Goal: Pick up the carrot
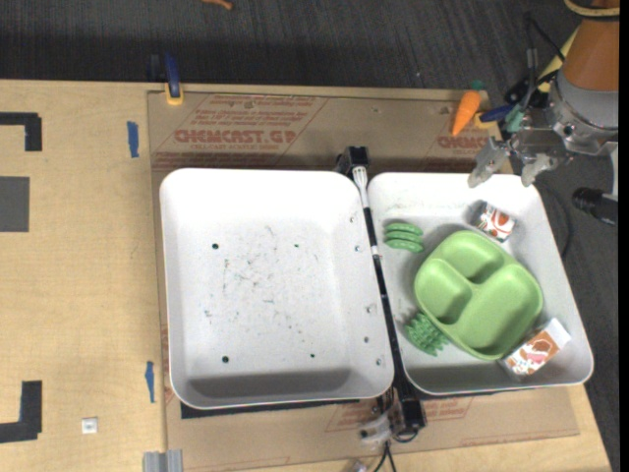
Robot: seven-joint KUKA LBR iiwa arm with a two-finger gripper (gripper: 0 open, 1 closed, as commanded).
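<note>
The carrot (466,112) lies on the worktop (79,264) outside both bins, on the brown cardboard sheet (236,131) just beyond the back edge of the right bin (580,357), near that bin's back-left portion; its orange body points toward the bin and its green top toward the worktop's back edge. The step in hand is judged to be the approach to a grasp. To do it well, centre the gripper (508,165) over the middle of the orange body, turn the wrist so the fingers close across the carrot's narrow width and not along its length, and descend until the fingertips straddle it close to the cardboard before closing. Because the carrot is tapered and rounded, an off-centre closure could squeeze it out sideways, so a mid-body grip is preferable. Keep clear of the bin rim during descent. The gripper hangs above the back edge of the right bin, near the carrot but to the right of it, not touching it. Its two fingers point downward, stand apart with a visible gap, and have nothing between them. The arm enters over the worktop's right back corner, with its orange band (595,52) above the wrist. Inside the right bin rest a green divided plate (479,293), green toy vegetables and two small cartons.
</note>
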